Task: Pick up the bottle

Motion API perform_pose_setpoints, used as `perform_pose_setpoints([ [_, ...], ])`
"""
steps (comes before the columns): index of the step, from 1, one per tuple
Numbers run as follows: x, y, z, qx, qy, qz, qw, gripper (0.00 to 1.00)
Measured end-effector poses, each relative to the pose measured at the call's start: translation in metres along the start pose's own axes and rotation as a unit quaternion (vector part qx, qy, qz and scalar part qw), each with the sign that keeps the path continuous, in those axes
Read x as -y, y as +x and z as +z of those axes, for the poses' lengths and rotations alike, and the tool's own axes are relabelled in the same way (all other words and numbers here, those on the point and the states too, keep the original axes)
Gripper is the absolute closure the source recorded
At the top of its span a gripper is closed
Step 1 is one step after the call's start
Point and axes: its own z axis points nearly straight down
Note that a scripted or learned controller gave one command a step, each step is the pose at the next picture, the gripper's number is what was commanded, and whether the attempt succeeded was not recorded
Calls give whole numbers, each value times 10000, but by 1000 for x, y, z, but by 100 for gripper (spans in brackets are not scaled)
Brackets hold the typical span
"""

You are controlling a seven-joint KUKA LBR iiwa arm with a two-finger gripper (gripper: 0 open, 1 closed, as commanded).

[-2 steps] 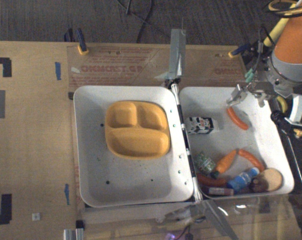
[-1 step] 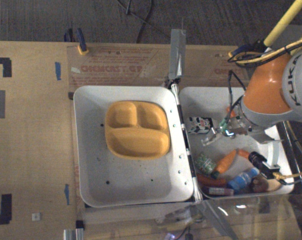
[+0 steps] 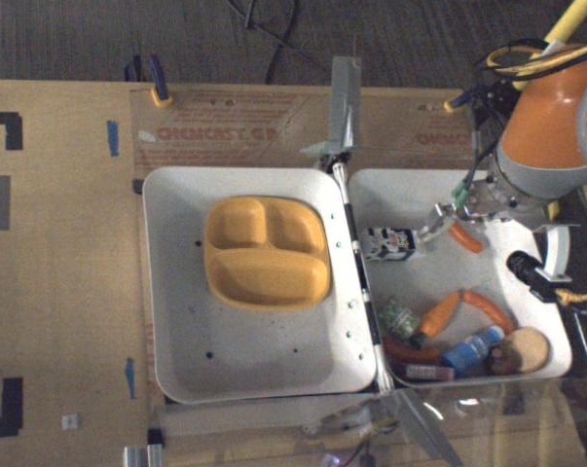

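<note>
The tan cardboard-covered worktop [image 3: 59, 261] spreads away to the left of the end effector [image 3: 447, 220], carrying two shallow white plastic bins side by side. The left white bin [image 3: 176, 348] lies well to the end effector's left and holds a yellow three-compartment plastic tray [image 3: 268, 251]. The right white bin [image 3: 390, 197] sits directly beneath the end effector, which hangs low over its upper half from the grey arm with its orange band [image 3: 546, 115] entering from the right. How far the end effector is open cannot be told, and nothing is visibly between its tips. Just left of it lies a small black-and-white carton [image 3: 390, 243]; just right of it, almost touching, is a small orange piece [image 3: 465, 237]. Well below it, in the bin's lower part, rests the blue plastic bottle [image 3: 472, 349], lying tilted between an orange carrot-shaped toy [image 3: 439, 315] and a round tan object [image 3: 528, 347], with a green item [image 3: 400, 318] nearby.
</note>
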Motion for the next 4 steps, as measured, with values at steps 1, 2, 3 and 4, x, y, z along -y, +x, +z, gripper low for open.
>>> perform_pose_setpoints([
  [1,105,25,92,14,12,506,9987,0],
  [2,108,0,44,-1,8,487,9988,0],
  [3,108,-2,34,7,-4,507,9987,100],
  [4,108,-2,34,7,-2,506,9987,0],
])
